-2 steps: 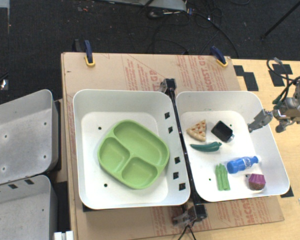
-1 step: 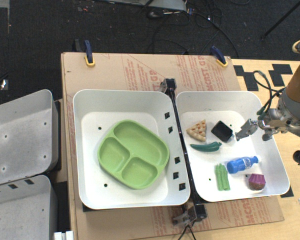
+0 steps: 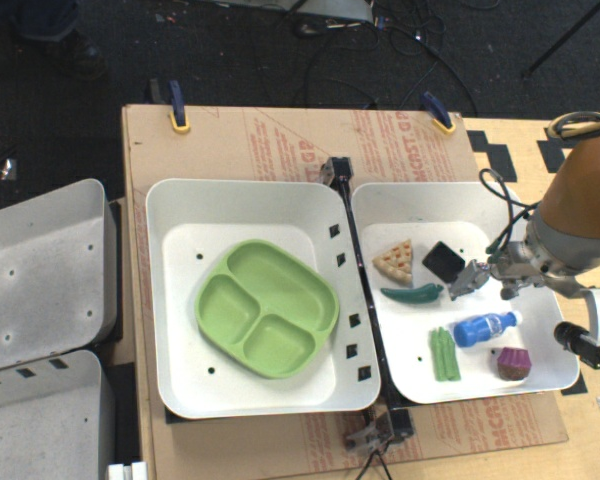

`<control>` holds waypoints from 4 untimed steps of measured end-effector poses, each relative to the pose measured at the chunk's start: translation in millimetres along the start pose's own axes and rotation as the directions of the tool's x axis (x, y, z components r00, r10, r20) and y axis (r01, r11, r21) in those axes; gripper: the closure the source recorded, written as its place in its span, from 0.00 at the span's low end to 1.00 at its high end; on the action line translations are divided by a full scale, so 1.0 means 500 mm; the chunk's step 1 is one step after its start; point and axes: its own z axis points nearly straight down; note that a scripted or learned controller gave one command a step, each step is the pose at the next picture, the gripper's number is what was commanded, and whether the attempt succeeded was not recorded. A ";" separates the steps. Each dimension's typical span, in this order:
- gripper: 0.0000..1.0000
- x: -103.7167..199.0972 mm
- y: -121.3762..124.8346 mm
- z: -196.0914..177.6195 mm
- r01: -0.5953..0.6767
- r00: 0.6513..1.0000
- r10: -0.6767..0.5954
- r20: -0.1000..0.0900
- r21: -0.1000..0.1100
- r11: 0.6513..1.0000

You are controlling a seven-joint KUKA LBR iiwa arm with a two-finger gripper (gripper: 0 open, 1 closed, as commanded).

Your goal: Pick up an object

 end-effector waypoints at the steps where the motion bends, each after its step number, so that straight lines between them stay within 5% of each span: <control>1: 0.00 0.002 -0.002 0.107 0.000 1.000 0.000 0.001 -0.001 1.000; 2: 1.00 0.001 0.001 0.081 -0.001 1.000 0.001 0.003 -0.007 1.000; 4: 1.00 0.008 0.004 -0.171 0.004 1.000 -0.004 0.005 -0.014 1.000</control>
